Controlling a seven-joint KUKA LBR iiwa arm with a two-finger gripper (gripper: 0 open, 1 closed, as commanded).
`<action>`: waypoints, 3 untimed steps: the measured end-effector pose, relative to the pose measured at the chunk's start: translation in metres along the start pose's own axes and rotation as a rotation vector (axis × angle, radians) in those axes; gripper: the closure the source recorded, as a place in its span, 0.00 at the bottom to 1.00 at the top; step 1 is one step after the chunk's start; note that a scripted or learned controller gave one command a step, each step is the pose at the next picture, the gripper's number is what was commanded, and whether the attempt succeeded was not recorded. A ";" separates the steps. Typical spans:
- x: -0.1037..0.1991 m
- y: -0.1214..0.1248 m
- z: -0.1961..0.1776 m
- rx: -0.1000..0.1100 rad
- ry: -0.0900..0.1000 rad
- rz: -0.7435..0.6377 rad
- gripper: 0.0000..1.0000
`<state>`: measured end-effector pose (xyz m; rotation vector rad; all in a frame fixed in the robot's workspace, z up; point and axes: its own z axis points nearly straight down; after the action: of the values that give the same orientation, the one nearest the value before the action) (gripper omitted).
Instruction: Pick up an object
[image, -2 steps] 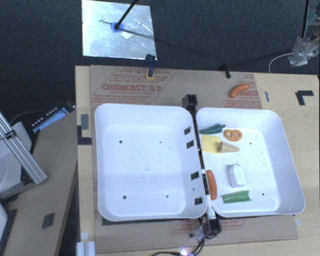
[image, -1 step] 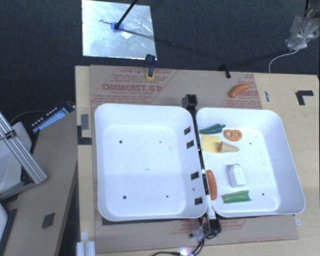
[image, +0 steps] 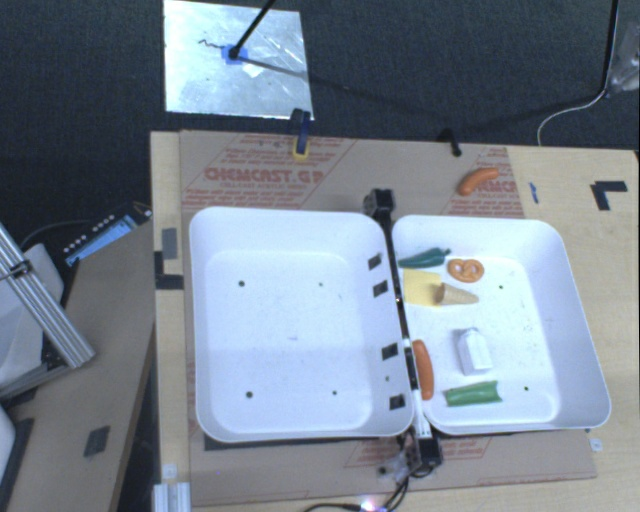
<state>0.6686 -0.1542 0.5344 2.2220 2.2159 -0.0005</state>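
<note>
We look down on two white bins side by side. The left bin (image: 290, 320) holds nothing. The right bin (image: 575, 330) carries the pickable items, gathered toward its left half: a green pepper (image: 424, 258), a pretzel (image: 465, 269), a yellow wedge (image: 437, 293), a white block (image: 473, 350), an orange sausage (image: 424, 368) against the divider wall, and a green piece (image: 471, 394). We cannot tell the gripper's state. The block sits apart from its neighbours, likely the easiest grasp.

glossy white plastic bins (image: 290, 225), matt cardboard (image: 400, 165)
</note>
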 end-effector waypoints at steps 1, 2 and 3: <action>-0.056 -0.001 0.010 -0.001 0.000 0.001 1.00; 0.028 -0.043 0.174 0.016 0.009 -0.011 1.00; 0.040 -0.067 0.033 -0.016 -0.001 -0.008 1.00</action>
<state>0.6017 -0.1140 0.5012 2.2044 2.2167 0.0169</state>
